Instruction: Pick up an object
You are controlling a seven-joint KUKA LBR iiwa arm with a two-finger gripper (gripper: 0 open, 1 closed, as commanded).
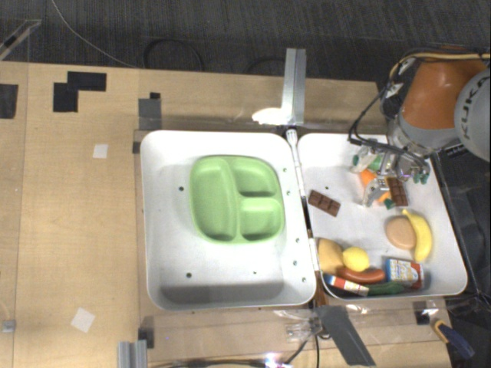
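Note:
The right white bin [337, 159] holds the objects. A brown chocolate bar [324, 203] lies near its left wall, and a second brown bar [397, 193] lies further right. My gripper [381, 184] hangs low over the bin's back right part, just above a small orange item [369, 177] and next to the second bar. The wrist's wires and green parts hide what lies straight under it. A yellow banana [420, 234] curves around a tan bun [400, 234].
Along the right bin's front lie a yellow lemon [355, 259], a pale potato [329, 254], a red sausage [367, 275] and a small carton [402, 271]. The left bin [165, 205] holds a green divided plate [234, 198]. A metal post [294, 83] stands behind the bins.

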